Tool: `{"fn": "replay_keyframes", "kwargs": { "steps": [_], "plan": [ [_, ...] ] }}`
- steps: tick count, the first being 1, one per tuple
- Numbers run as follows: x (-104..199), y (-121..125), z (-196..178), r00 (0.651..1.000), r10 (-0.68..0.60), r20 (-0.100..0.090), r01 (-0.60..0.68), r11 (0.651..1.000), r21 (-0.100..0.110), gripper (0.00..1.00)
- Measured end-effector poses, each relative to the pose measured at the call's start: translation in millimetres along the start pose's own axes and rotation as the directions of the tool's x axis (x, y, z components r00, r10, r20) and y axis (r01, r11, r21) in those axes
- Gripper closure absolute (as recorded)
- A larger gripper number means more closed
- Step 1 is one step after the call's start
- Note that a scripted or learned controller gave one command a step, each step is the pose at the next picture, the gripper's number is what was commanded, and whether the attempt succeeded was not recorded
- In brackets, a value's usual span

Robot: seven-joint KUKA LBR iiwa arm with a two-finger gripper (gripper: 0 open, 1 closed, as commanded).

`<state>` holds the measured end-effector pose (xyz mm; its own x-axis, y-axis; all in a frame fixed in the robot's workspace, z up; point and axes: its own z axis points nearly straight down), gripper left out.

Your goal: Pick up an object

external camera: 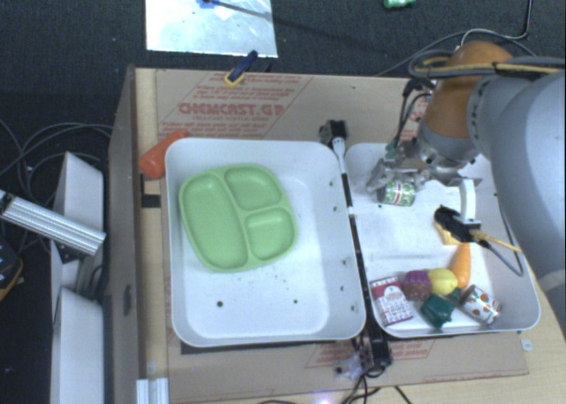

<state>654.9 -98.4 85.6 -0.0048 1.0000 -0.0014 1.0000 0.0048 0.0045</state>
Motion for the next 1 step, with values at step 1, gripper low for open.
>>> {"fn": "replay_keyframes", "kwargs": {
  "steps": [1],
  "plan": [
    [-0.4,1.2,-11.3,1.0,-0.003,0.002,0.003,1.0,-0.003,1.0]
  ]
}}
